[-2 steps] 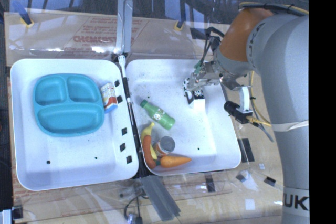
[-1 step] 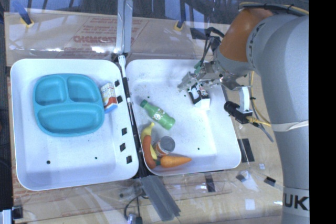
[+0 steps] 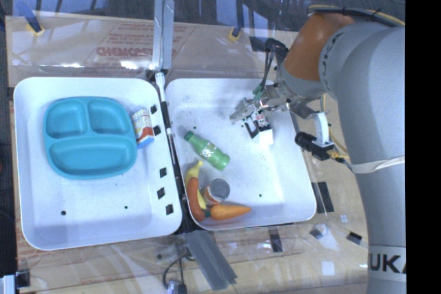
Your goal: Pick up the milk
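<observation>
Gripper [image 3: 256, 113] sits over the upper middle of the right bin [image 3: 289, 200], low above the floor. Its fingers are a tangle of grey metal and cannot be separated by eye; I cannot tell whether they stand apart or together. A small white and black block, with a red mark, lies just under the gripper; whether it is part of the tool or a loose item is not clear. The arm [image 3: 358, 100] covers the right bin's right rim and part of the bench beyond.

Milk [image 3: 142, 127]: a small carton, white with red and blue print, lying in the left bin [image 3: 41, 217] at its right edge, touching the right rim of the blue plate [image 3: 89, 138]. It is in the other bin from the gripper, well apart from it, across the divider.

Count, left bin: one divided blue plate, three compartments; one milk carton.

Count, right bin: one green bottle [image 3: 207, 151] lying tilted near the left wall; one banana [image 3: 195, 179], one carrot [image 3: 229, 211], one small tin can [image 3: 219, 189], bunched in the lower left corner, touching one another. The can partly hides the banana's lower end; a reddish piece lies beneath the banana, kind not readable.
</observation>
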Controlling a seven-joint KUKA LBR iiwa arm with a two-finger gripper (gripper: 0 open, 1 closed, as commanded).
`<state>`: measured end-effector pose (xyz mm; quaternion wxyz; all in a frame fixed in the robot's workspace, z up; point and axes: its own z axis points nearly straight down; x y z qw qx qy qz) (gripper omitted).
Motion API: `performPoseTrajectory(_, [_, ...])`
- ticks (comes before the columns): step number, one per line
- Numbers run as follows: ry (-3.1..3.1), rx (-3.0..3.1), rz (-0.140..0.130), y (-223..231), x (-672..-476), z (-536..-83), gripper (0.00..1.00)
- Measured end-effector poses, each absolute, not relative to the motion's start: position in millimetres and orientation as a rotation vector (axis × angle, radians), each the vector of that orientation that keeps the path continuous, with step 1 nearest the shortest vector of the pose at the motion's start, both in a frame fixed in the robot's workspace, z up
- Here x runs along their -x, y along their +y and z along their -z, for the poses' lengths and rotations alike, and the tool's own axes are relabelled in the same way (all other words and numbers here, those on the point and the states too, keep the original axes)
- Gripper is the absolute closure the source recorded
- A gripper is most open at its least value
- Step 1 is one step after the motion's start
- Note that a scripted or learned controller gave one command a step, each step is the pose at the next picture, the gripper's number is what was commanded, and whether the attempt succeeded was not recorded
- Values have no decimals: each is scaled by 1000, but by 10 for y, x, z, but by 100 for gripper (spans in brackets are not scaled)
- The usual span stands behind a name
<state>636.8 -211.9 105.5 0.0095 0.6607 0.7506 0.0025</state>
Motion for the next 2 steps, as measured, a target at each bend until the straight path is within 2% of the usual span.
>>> performPoseTrajectory(1, [2339,-2047,-14,-2123,-6412,-1220,100])
performPoseTrajectory(2, [2338,-2047,-12,-2134,-6410,-1221,0])
